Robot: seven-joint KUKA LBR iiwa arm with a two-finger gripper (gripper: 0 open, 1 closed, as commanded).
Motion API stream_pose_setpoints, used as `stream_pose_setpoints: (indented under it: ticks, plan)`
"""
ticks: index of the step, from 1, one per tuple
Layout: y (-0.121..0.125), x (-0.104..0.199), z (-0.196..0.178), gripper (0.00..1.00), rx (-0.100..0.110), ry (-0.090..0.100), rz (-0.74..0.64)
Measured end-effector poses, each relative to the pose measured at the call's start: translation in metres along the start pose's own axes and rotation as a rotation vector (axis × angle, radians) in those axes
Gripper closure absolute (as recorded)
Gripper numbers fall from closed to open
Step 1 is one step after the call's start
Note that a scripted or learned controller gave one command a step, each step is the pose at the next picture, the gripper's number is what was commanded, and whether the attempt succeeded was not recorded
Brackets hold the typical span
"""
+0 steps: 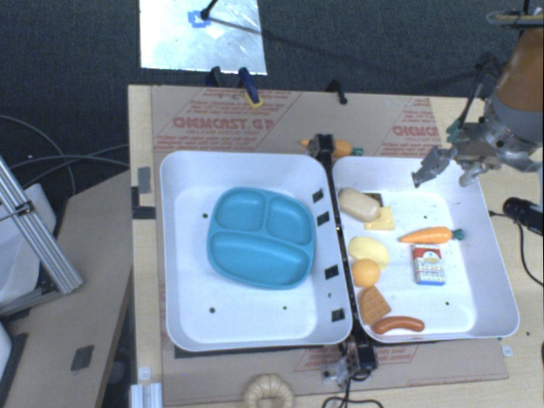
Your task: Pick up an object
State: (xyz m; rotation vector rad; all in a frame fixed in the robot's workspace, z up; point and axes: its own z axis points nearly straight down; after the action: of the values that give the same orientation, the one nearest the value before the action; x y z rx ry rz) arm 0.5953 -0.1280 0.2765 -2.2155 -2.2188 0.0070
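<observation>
The right bin (493, 287) holds several toy foods: a beige bread roll (359, 204) on a yellow cheese slice (382, 219), a carrot (427, 235), a yellow potato (368, 249), an orange (365, 273), a cracker (373, 302), a sausage (398, 324) and a red-and-blue box (429, 268). My gripper (449, 171) hangs above the bin's far right corner, well above the items. Its two fingers stand spread apart, with nothing between them.
The left bin (183, 313) carries a blue divided plate (259, 237). Black clips (331, 272) run along the seam between the bins. A small orange item (340, 149) lies on the cardboard behind the bins. A silver sheet (201, 24) lies further back.
</observation>
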Motion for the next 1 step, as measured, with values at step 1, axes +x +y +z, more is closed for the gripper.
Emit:
stream_pose_setpoints:
  ticks: [1]
  plan:
    - [0.0016, 0.0001, -0.0053, 0.00, -0.009, -0.001, -0.002]
